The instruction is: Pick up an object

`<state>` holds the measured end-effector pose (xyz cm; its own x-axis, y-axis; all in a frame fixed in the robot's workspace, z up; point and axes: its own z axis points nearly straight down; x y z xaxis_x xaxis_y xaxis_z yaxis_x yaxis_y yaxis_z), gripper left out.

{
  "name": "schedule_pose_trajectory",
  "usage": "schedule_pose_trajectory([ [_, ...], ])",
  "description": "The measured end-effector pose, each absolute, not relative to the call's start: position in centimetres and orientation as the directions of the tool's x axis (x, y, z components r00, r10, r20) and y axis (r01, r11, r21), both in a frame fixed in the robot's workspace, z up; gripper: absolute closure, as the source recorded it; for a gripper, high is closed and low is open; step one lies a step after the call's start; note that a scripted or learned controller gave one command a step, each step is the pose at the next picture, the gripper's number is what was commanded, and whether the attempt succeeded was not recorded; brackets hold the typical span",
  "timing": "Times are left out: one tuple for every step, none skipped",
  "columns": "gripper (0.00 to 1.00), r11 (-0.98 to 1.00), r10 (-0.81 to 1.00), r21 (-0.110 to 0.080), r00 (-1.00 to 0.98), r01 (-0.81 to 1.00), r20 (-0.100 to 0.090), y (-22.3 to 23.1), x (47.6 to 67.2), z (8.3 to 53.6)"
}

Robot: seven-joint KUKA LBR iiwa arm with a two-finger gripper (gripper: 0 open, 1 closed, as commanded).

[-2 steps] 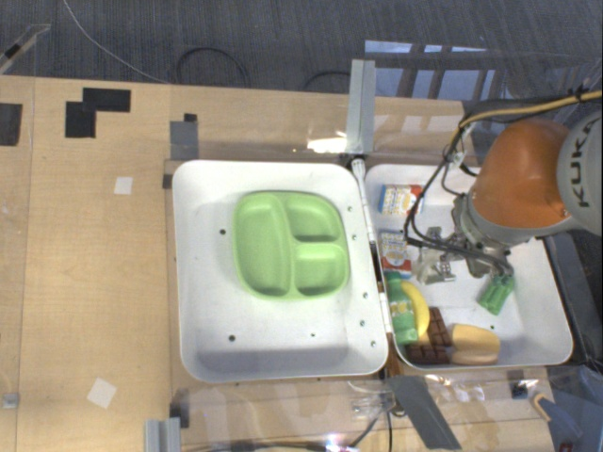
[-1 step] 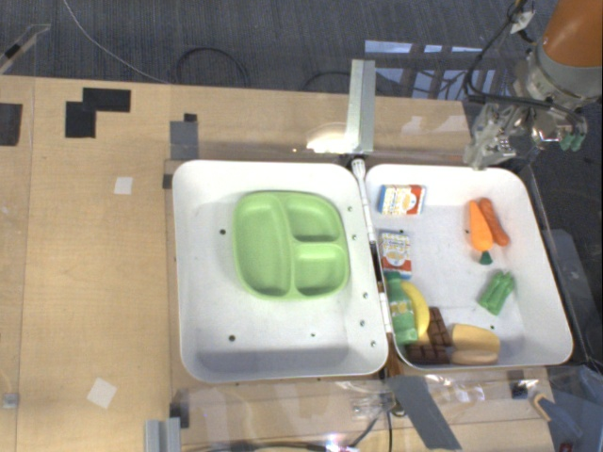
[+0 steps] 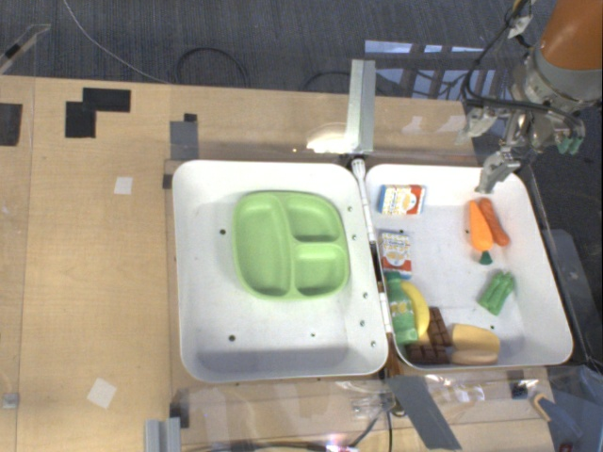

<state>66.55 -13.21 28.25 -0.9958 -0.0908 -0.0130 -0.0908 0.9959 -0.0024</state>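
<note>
Claw (image 3: 497, 169) hangs over the far right corner of the right bin (image 3: 556, 281), tip pointing down; cannot tell whether it is released or clenched, and nothing is seen between its tips. Arm (image 3: 565, 36) rises from it toward the upper right, orange band at top.

Carrot (image 3: 486, 224): just below the claw, near it, lying on the bin floor, apart from the tip. Green pickle-like piece (image 3: 497, 291): further below the claw, past the carrot. Two small printed cartons: one (image 3: 401, 200) to the claw's left, the other (image 3: 395, 251) left and lower. Banana (image 3: 415, 306), green bottle (image 3: 403, 320), chocolate bar (image 3: 435, 339) and bread roll (image 3: 476, 344) cluster at the near edge, well apart from the claw.

Left bin (image 3: 203, 347) on the desk (image 3: 85, 281) holds a green divided plate (image 3: 290, 244), far left of the claw.
</note>
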Motion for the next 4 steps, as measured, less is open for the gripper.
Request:
schedule_pose_trajectory([
  [0.00, 0.936, -0.352, 0.002, -0.936, -0.352, -0.001, -17.2, 66.8, 10.3],
  [0.00, 0.933, -0.359, -0.007, -0.933, -0.359, -0.013, -17.0, 59.5, 8.9],
  [0.00, 0.926, -0.377, -0.008, -0.926, -0.377, -0.014, -16.1, 54.8, 9.0],
  [0.00, 0.873, -0.488, -0.016, -0.873, -0.488, -0.019, -15.3, 51.9, 9.1],
])
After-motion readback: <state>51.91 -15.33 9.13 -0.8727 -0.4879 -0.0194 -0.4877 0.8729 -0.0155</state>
